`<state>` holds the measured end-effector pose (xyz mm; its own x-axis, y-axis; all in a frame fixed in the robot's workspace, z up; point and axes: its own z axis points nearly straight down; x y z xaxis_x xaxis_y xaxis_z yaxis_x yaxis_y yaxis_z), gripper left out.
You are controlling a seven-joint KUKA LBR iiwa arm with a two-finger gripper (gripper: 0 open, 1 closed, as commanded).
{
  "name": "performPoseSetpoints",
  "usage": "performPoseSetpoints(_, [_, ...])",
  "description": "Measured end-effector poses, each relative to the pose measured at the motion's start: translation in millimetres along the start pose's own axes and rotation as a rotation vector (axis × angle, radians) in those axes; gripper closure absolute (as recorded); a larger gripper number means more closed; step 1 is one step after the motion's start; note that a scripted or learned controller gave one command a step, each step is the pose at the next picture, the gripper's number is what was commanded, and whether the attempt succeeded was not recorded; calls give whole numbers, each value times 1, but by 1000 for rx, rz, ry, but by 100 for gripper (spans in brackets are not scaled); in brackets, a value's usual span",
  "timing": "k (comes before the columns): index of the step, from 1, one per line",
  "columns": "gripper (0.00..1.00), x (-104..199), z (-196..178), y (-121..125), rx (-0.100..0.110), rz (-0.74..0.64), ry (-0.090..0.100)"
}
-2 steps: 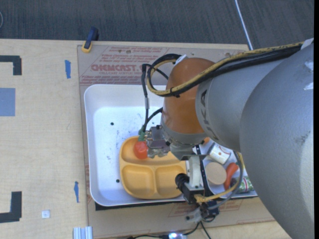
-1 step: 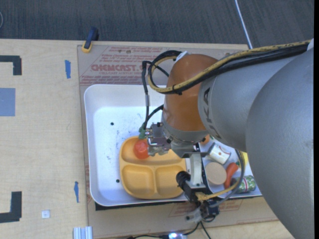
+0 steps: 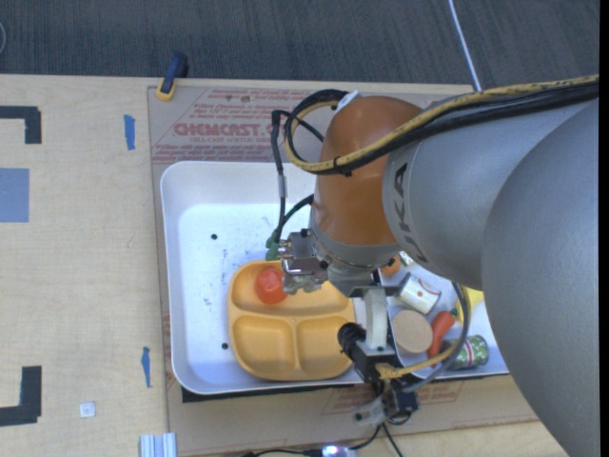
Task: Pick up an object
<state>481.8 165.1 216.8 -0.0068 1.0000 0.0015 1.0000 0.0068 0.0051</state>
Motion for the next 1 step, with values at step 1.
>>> performPoseSetpoints(1, [100,48,4,18,6,5,-2])
